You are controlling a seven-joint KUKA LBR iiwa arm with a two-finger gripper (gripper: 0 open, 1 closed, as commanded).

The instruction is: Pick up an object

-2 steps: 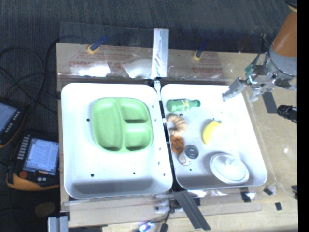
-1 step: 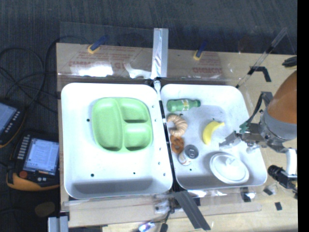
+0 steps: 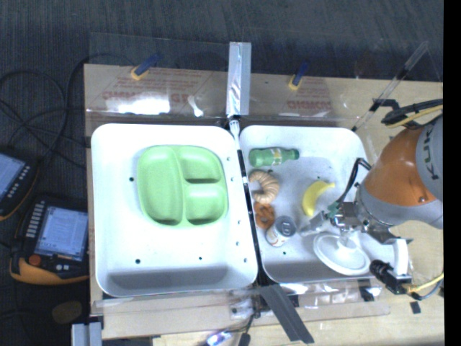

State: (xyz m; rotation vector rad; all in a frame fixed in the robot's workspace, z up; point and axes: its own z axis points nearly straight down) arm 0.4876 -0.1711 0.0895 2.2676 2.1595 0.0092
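Note:
In the right bin [image 3: 310, 269], my gripper [image 3: 340, 223] hangs over the front right part, just above a white round dish [image 3: 343, 256]. A yellow banana [image 3: 315, 195] lies just left of the gripper. Further left are a small silver can [image 3: 286, 228], a tan braided bread roll [image 3: 265, 184] and a small orange-brown piece [image 3: 263, 214]. A green bottle [image 3: 273, 156] lies on its side near the bin's back wall. The gripper's body hides its tips, and I see nothing clearly held.
The left bin [image 3: 115, 265] holds a green divided plate [image 3: 181, 184]. A raised divider [image 3: 247, 215] separates the two bins. The arm's orange band [image 3: 400, 168] overhangs the right bin's right wall. Tablets and cables lie off the bench to the left.

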